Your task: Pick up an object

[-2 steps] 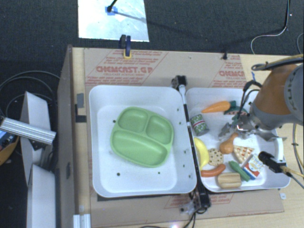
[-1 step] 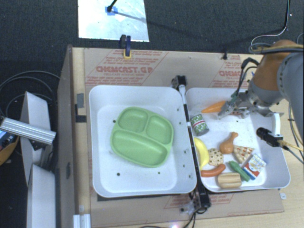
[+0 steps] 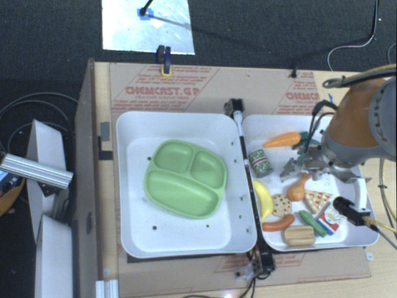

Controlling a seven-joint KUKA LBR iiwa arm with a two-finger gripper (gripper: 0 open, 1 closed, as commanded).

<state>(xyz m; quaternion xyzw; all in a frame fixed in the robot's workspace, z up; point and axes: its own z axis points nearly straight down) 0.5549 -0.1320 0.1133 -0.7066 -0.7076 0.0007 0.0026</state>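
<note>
The right bin [image 3: 252, 124] holds several toy foods. An orange carrot [image 3: 282, 139] lies near its back, and a small can [image 3: 259, 163] stands by its left wall. Toward the front are a yellow banana [image 3: 263, 198], a speckled cracker [image 3: 281, 205], an orange pear-shaped piece [image 3: 298, 190], a pizza slice [image 3: 317, 200], a sausage [image 3: 278, 223], a bread roll [image 3: 299, 235] and a green stick [image 3: 314, 223]. My gripper [image 3: 296, 165] hangs low over the middle of this bin, between the carrot and the orange piece, right of the can. Nothing shows in its grasp.
The left bin [image 3: 133, 228] holds a green divided plate [image 3: 185, 177]. A black clip [image 3: 234, 107] sits on the ridge between the bins. The grey and orange arm [image 3: 360, 126] covers the right bin's back right part. Cardboard surrounds both bins.
</note>
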